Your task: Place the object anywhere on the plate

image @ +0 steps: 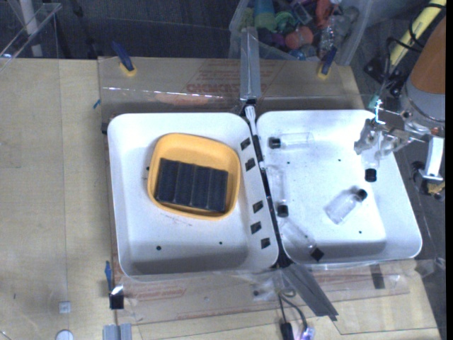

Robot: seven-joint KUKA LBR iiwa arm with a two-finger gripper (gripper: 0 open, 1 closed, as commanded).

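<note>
The dark ridged block [195,184] lies flat on the yellow plate [191,141], covering most of the plate's floor, with yellow rim showing on all sides. Block and plate are well apart from the gripper [373,142], far to its left in the camera view and somewhat nearer the front of the bench [49,190]. The plate sits in the middle of the left bin [134,190], which is the bin farther from the gripper.

The gripper hangs over the back right part of the right bin [396,225], close to that bin's rim. It is small and partly lost against the white bin, so I cannot tell whether it is wide or narrow, or whether anything is in it.

Just in front of the gripper a small black piece [369,175] shows against the bin floor; what it belongs to is unclear. Further in front and a little to the gripper's left, a clear bottle [343,206] with a black cap lies on its side. A second clear bottle [291,139] lies to the gripper's left, near the divider [253,183] between the bins, about level with the gripper.

Behind the bins, to the gripper's back left, stands a clear box of coloured toys [297,13].
</note>
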